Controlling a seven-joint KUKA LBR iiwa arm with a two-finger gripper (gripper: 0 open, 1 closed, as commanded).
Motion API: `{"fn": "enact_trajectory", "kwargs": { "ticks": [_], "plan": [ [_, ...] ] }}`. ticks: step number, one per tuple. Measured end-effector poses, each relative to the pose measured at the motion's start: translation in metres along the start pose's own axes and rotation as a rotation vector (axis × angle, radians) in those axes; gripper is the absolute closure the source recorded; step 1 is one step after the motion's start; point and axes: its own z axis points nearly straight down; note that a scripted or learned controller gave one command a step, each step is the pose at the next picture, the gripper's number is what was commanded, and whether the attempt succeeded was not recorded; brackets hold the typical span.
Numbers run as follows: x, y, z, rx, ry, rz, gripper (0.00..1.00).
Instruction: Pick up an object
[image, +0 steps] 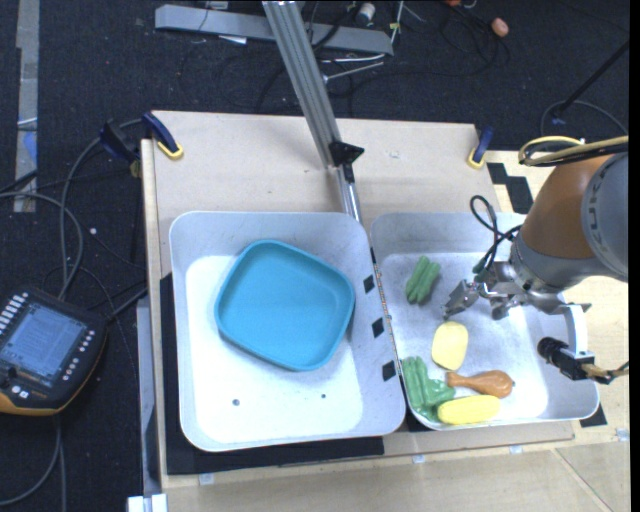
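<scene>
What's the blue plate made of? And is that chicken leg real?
The blue plate looks like smooth, matte plastic: one even colour with soft, rounded edges. The chicken leg is probably a plastic toy, since its orange-brown surface looks uniform and slightly glossy, though I can't be sure.

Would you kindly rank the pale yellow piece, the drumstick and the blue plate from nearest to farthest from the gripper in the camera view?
Measured from the gripper:
1. Pale yellow piece, just below it in the right bin.
2. Drumstick, lower, near that bin's front edge.
3. Blue plate, across in the left bin.
</scene>
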Motion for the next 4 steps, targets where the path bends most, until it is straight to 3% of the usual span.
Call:
{"fn": "enact_trajectory", "kwargs": {
  "ticks": [1,2,4],
  "plan": [
    [0.000,0.000,0.000,-0.005,-0.001,0.000,0.00],
    [0.000,0.000,-0.011,-0.006,-0.002,0.000,1.00],
    [0.002,-0.002,-0.115,-0.011,-0.002,0.000,1.00]
  ]
}}
